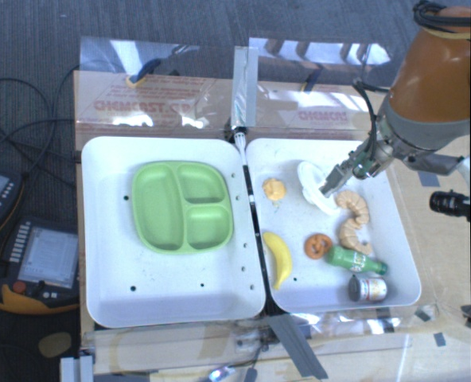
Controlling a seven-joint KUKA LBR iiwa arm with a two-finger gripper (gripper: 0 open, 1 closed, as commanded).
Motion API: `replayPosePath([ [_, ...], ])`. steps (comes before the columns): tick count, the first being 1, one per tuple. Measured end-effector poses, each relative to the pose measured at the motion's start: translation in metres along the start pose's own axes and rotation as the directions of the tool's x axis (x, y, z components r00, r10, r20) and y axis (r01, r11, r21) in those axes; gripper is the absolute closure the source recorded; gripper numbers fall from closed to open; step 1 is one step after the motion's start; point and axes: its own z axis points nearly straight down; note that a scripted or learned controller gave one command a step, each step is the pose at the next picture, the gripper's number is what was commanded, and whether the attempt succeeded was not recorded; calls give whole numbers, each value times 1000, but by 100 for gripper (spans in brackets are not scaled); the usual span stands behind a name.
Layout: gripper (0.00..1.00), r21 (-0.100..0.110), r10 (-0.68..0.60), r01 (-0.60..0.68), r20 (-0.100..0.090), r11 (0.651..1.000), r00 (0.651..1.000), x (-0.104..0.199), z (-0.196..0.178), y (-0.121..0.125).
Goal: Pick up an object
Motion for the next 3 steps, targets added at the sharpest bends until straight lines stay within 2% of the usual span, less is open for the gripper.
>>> replayPosePath([
  [1,0,0,0,0,0,1000,1000,0,0,0],
  [2,0,4,-38,38,-3,999,999,-29,137,-30],
  [3,0,-12,60,-60,9,998,998,-31,215,-52],
])
